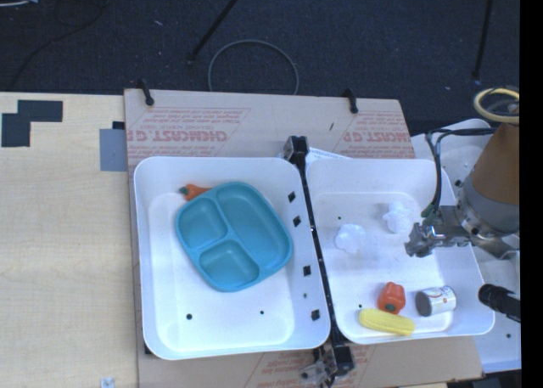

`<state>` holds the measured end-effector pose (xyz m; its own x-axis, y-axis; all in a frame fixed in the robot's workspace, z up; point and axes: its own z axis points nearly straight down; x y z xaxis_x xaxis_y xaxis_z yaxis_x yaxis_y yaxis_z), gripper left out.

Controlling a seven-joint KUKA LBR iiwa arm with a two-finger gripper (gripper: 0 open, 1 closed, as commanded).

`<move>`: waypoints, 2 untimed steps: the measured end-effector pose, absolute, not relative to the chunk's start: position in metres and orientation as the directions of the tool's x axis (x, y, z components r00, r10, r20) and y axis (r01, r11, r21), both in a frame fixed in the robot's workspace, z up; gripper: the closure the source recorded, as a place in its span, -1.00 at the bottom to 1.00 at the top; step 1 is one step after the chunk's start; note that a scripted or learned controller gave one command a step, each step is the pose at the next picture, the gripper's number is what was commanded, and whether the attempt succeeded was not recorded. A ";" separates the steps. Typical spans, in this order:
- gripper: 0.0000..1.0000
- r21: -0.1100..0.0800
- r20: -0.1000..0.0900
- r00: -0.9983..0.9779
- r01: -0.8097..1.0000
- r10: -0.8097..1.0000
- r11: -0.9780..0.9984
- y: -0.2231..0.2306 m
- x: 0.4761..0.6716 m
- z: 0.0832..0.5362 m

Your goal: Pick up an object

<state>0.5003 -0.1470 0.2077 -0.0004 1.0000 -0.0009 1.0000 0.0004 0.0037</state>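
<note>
Well, from my console I count several candidates in the right white plastic bin (373,176), none of them lifted. Nearest the pincer (417,244) is a small crumpled white lump (395,217), just up and to the left of its tip. A second white crumpled lump (349,237) lies farther left, about level with the pincer. Below the pincer, toward the near wall of the bin, I see a small silver can with a red-and-white label lying on its side (436,300), and beside it, to the left, a red-orange pepper-shaped toy (391,297). A yellow corn-cob-shaped toy (386,321) lies just below the pepper, close to or touching it.

The pincer itself hangs over the right part of that bin, on the grey arm with the orange band (499,176) entering from the right. I cannot tell how it is set; it reads as a dark metallic cluster from here, and I see nothing caught in it.

Well to the left of the pincer, the left white plastic bin (161,310) holds a blue three-compartment plastic tray (233,234), with a small orange object (194,192) poking out from behind its upper-left edge.
</note>
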 end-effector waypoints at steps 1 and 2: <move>1.00 0.004 -0.001 -0.001 1.000 1.000 0.001 -0.150 0.506 0.270; 1.00 -0.004 0.002 -0.003 1.000 1.000 0.003 -0.104 0.504 0.254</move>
<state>0.5040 -0.1035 0.2540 -0.0029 1.0000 0.0025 1.0000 0.0029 -0.0038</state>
